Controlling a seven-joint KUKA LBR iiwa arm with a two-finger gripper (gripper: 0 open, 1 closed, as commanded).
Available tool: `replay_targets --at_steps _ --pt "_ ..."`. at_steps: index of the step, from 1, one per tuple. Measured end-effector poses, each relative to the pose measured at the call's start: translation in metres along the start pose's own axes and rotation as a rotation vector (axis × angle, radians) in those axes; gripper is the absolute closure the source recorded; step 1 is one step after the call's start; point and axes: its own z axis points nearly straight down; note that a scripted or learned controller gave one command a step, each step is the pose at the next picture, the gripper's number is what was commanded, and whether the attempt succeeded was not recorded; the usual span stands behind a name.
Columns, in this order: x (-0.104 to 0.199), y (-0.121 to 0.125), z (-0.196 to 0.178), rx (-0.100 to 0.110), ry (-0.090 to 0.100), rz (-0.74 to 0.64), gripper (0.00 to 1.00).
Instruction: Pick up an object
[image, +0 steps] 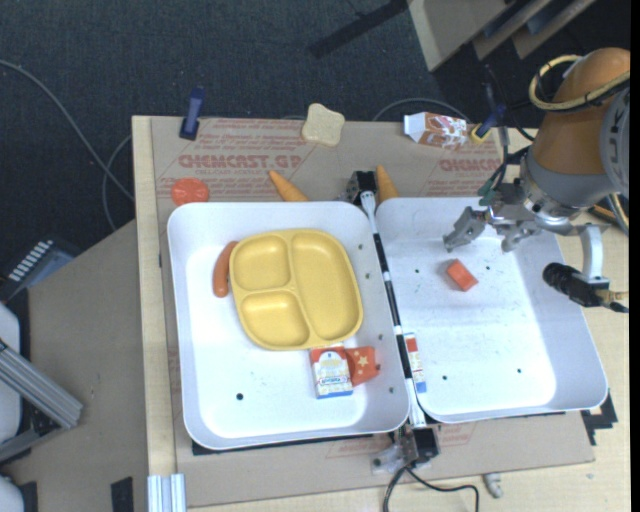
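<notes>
Hovering over the right bin (560, 380), the gripper (490, 226) is spread open, empty, near an orange block (460, 275); left bin (200, 380) holds a yellow tray (296, 288).

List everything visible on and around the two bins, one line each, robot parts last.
divided plate: 1, yellow, left bin
hot dog: 1, red-orange, left bin, against the plate's left edge
small carton: 1, white and blue, left bin, below the plate
small block: 1, orange, right bin
toast slice: 1, tan, bench behind the bins
carrot: 1, orange, bench behind left bin
arm: 1, grey and orange, from the right
gripper: 1, grey, above right bin's far edge
</notes>
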Motion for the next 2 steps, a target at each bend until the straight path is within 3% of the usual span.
replay_targets --at_steps 1,2 --pt "0.003 -0.009 0.091 -0.002 -0.001 0.001 0.00" --pt "0.003 -0.008 0.080 -0.006 -0.001 0.002 1.00"
